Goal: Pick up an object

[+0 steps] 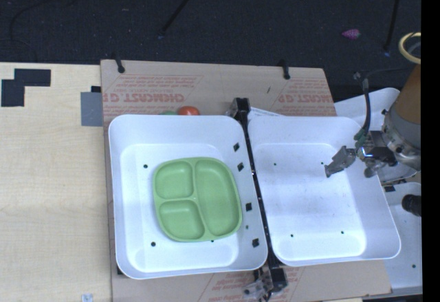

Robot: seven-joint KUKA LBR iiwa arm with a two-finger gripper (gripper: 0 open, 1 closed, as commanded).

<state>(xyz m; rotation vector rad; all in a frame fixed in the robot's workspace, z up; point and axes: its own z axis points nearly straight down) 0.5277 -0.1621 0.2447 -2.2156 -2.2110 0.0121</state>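
From the overhead camera you see the green plate (197, 198), a three-compartment dish, lying flat at the centre of the left bin (130, 135), leaning slightly toward its 5 o'clock corner. The gripper (352, 160) hangs over the right bin (302, 130) near its 3 o'clock wall, fingers spread apart with nothing between them, well apart from the plate. A small red thing (188, 111) sits just outside the left bin at 12 o'clock. Watch out: the plate is broad, shallow and smooth, so I judge a descent onto its middle would give the fingers no edge to bite, and a rim grab could slip or tilt it against the divider (249, 177)
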